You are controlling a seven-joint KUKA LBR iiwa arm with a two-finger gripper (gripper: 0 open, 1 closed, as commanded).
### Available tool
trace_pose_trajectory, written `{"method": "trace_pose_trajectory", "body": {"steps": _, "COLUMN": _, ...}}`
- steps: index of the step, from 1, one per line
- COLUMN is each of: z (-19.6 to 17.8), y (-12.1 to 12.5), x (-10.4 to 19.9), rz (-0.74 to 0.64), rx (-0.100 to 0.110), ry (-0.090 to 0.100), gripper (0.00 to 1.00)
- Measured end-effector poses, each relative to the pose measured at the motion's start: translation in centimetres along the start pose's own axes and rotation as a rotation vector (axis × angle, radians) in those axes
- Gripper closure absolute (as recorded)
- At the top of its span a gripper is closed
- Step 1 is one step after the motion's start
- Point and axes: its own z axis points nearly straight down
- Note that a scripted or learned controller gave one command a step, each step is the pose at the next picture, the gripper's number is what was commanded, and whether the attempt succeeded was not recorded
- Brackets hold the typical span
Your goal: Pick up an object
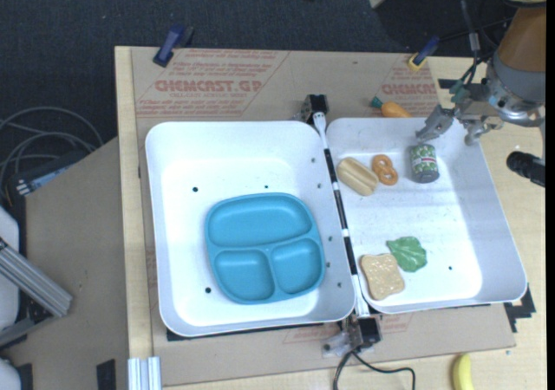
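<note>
1. Brown bench top (pixel 260 76) printed with red lettering, set on dark carpet; a blue clip (pixel 172 43) at its far left edge, a yellow item (pixel 462 371) at the near right.
2. Left white bin (pixel 173 163): holds a blue three-compartment tray (pixel 263 245), lying flat near the middle.
3. Right white bin (pixel 486 232): holds five loose items.
4. Green can (pixel 424 162): lying toward the far side of the right bin, just below the gripper.
5. Bread roll (pixel 356 175) and small orange ring (pixel 385 170): side by side, left of the can.
6. Green leafy piece (pixel 408 253) and tan cracker-like slab (pixel 381 276): near corner, touching or nearly so.
7. Gripper (pixel 452 124): over the far edge of the right bin, fingers spread apart, nothing between them.
8. Orange carrot-like item (pixel 392 107): on the bench, outside the bin's far rim.
</note>
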Motion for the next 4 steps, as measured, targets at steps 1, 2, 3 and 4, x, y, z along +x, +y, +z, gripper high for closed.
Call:
{"method": "trace_pose_trajectory", "body": {"steps": 1, "z": 10.1, "y": 0.2, "x": 1.3, "rz": 0.0, "rx": -0.001, "ry": -0.001, "gripper": 0.0}}
{"method": "trace_pose_trajectory", "body": {"steps": 2, "z": 10.6, "y": 1.3, "x": 3.9, "rz": -0.001, "rx": -0.005, "ry": -0.002, "gripper": 0.0}}
{"method": "trace_pose_trajectory", "body": {"steps": 3, "z": 9.4, "y": 1.4, "x": 4.0, "rz": -0.002, "rx": -0.01, "ry": -0.002, "gripper": 1.0}}
{"method": "trace_pose_trajectory", "body": {"steps": 4, "z": 0.7, "y": -4.0, "x": 12.0, "rz": -0.003, "rx": -0.002, "ry": 0.002, "gripper": 1.0}}
